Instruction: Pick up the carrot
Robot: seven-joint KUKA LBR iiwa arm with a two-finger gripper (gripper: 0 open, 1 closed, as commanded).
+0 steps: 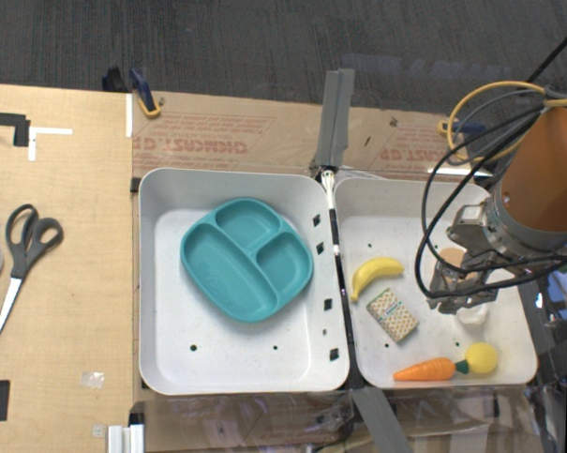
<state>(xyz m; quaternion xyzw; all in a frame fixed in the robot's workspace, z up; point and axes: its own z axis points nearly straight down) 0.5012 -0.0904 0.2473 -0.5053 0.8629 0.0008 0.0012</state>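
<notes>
Approach step: orange toy carrot (425, 370) lies at the front edge of the right white bin (357, 271); hand (456, 296) hovers above, grip state indiscernible; next, descend forward onto it.

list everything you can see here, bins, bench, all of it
bins: 2, white, side by side on the bench
divided plate: 1, teal, in the left bin
banana: 1, yellow, right bin, upper left part
small box: 1, patterned tan, right bin, just below the banana
carrot: 1, orange with green top, right bin, near the front wall
lemon: 1, yellow, right bin, at the carrot's green end
scissors: 1, grey handles, on the bench far left
cardboard sheet: 1, brown, behind the bins
arm: 1, grey and orange, over the right bin
gripper: 1, dark, above the right bin, up and right of the carrot
</notes>
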